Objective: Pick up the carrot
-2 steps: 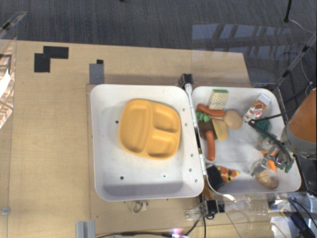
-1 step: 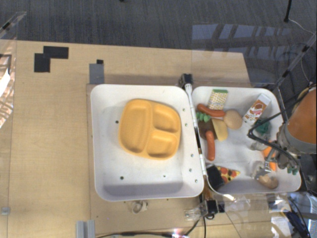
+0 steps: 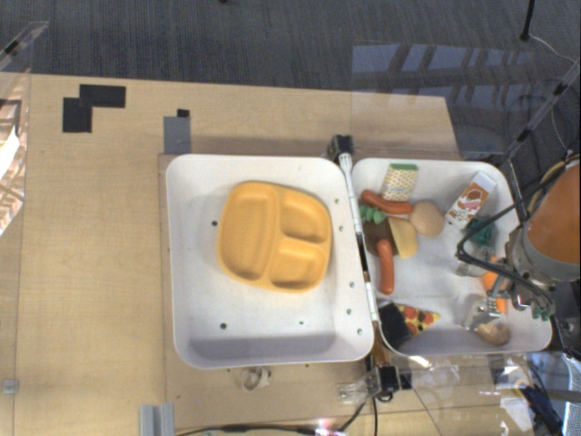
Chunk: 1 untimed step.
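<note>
Bench carries two white bins. Left bin holds a yellow divided tray, nothing relevant there. Right bin is the cluttered one; the arm, grey with an orange band, comes in over its right edge.

Gripper sits low at the bin's right side, near the front-right corner. Can't tell how far the claw is spread or whether it has anything: the wrist hardware and cabling cover the tips from this angle.

Carrot: probably the small orange patch right beside the gripper, against the right wall of the right bin. Mostly hidden, so the ID is a hedge. Too little shows to read its long axis or which way the tip points; can't call orientation.

Other items in the right bin: two red sausages, one upper left and one running front-to-back in the middle; a potato; a pale box tilted toward the back right; a pizza slice at the front; a tan lump just in front of the gripper.

Risks:
- Carrot hugs the wall, so one finger may hit the rim and the close lands off-centre.
- Axis unknown, so a grip along the length would squirt it out.
- Tan lump is close enough to get nudged or grabbed instead.
</note>
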Available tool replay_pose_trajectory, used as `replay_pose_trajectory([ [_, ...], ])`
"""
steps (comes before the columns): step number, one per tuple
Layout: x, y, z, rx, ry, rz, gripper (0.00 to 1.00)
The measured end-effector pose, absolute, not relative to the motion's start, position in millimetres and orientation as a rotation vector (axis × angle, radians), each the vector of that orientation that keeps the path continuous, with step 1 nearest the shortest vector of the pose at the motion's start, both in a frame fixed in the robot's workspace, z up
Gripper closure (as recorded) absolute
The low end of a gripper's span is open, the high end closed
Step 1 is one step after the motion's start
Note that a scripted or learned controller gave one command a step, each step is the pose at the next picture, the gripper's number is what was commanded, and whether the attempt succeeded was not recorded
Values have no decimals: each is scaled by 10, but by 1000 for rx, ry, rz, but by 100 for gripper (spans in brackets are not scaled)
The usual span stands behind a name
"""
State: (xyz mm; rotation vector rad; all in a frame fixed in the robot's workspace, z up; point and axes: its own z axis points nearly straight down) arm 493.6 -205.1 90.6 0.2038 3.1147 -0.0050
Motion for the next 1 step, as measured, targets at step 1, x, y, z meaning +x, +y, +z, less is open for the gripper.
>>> replay_pose_trajectory([
  [1, 4926, -2069, 903, 529, 3079, -5, 0],
])
